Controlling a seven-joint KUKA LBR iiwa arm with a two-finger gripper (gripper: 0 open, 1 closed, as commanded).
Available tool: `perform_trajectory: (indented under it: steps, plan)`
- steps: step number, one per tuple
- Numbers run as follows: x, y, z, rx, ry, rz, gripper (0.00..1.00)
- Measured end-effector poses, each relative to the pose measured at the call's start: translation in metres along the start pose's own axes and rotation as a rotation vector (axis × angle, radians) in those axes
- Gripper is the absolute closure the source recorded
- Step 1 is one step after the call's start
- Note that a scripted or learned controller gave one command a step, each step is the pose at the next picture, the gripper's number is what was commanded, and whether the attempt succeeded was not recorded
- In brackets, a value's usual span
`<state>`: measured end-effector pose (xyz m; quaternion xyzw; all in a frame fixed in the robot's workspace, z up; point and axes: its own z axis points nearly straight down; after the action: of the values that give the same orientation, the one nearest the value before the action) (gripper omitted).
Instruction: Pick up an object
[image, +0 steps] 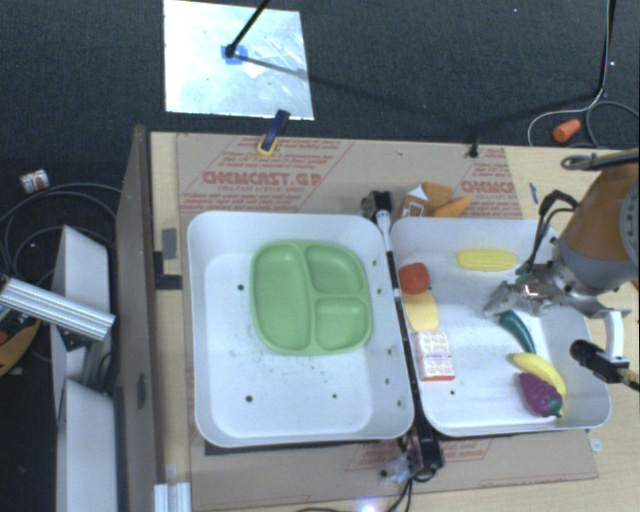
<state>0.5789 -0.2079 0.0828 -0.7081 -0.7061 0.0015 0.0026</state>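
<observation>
Nothing is lifted yet. Nearest me in the right bin (470, 420) lie the purple toy grapes (539, 394) and banana (540, 368), close to the front wall. My gripper (507, 297) hovers spread open over the green pepper (517, 327), gripping nothing. Farther off, the corn cob (486, 260) has open floor around it.

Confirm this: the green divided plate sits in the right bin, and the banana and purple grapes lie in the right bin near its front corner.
One thing is wrong: the camera view shows the green divided plate in the left bin, not the right. The banana and purple grapes do lie in the right bin near its front corner.
</observation>
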Motion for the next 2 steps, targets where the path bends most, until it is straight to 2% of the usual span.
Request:
perform_trajectory:
  steps: [1,2]
  plan:
    - [0.0009,0.0052,-0.0130,-0.011,-0.004,-0.007,1.00]
    - [0.0009,0.0051,-0.0125,-0.010,-0.004,-0.008,0.00]
